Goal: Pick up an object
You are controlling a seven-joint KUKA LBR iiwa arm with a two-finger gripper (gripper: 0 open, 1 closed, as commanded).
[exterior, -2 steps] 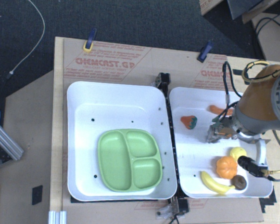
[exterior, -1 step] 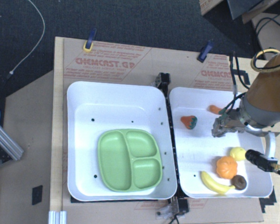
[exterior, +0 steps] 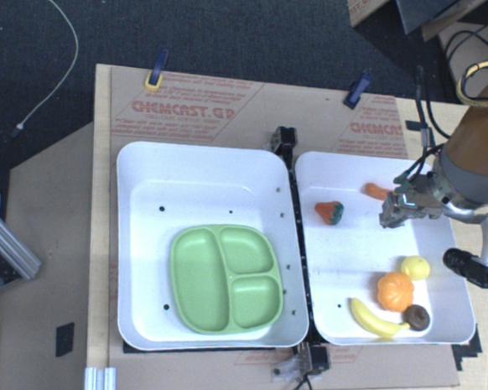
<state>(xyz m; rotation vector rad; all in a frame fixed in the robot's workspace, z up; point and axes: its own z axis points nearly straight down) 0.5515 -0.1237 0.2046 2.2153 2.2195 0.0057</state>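
**Claw hangs over right bin's fruit**

We see the claw [exterior: 396,212] low over the right bin [exterior: 339,265], near the back wall; we cannot tell how it is set. An orange carrot-like piece [exterior: 375,191] lies just beside it, a red strawberry [exterior: 329,212] further left. Toward the front sit a lemon [exterior: 416,267], an orange [exterior: 394,291], a banana [exterior: 375,319] and a brown doughnut-like piece [exterior: 418,317]. The left bin [exterior: 144,182] holds a green divided plate [exterior: 225,278].
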